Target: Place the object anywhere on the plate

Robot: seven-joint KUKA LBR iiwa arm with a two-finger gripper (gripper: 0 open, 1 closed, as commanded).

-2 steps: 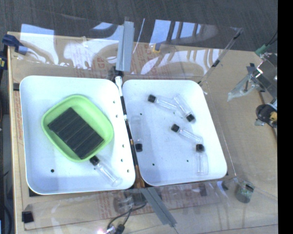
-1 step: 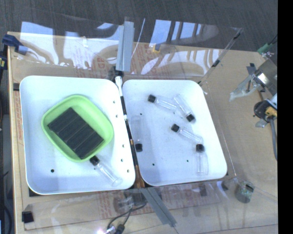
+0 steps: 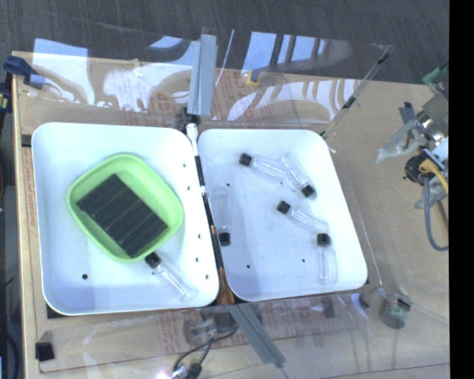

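Observation:
A green plate (image 3: 126,205) with a dark ridged insert lies in the left bin (image 3: 51,283). One clear vial with a black cap (image 3: 167,275) lies in that bin, just off the plate's lower right rim. Several more clear vials with black caps lie scattered in the right bin (image 3: 344,271), among them one (image 3: 257,164) near the back and one (image 3: 302,215) in the middle. My gripper (image 3: 404,139) hangs at the view's far right, outside both bins and well away from the vials and the plate.
A raised divider (image 3: 205,212) separates the two bins. A clear plastic screen (image 3: 221,61) stands behind them. Brackets and cables sit along the bench's front edge (image 3: 245,330).

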